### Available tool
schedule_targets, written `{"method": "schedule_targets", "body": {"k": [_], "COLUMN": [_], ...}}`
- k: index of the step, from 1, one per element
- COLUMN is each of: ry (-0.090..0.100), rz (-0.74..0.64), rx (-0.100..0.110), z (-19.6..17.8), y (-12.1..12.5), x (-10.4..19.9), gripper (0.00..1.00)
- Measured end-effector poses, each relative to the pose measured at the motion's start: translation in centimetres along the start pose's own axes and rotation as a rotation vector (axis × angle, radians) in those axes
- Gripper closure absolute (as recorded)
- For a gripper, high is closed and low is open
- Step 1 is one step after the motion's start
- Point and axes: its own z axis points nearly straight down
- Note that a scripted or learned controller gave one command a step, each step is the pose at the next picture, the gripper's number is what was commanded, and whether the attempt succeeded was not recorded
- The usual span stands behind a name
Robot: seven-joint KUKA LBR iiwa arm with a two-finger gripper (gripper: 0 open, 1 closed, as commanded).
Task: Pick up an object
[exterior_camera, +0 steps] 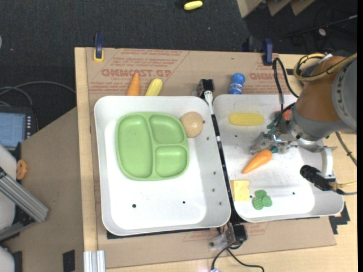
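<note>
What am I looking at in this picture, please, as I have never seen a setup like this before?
This is one picture from a camera fixed above a bench, looking down at a slant. The grey and orange shape at the right is a robot arm; its pincer hangs low over the right bin, just above a toy carrot. Nothing can be seen held in it. That bin also holds a corn cob, a yellow block and a small green piece. The left bin holds a green divided plate with a tan ball beside it. A few more toys lie on the cardboard behind the bins.
</note>
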Motion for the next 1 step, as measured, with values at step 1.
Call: {"method": "schedule_targets", "body": {"k": [1], "ry": [0.000], "rz": [-0.001], "rx": [0.000], "z": [0.01], "y": [-1.53], "x": [-0.31], "gripper": [0.00]}}
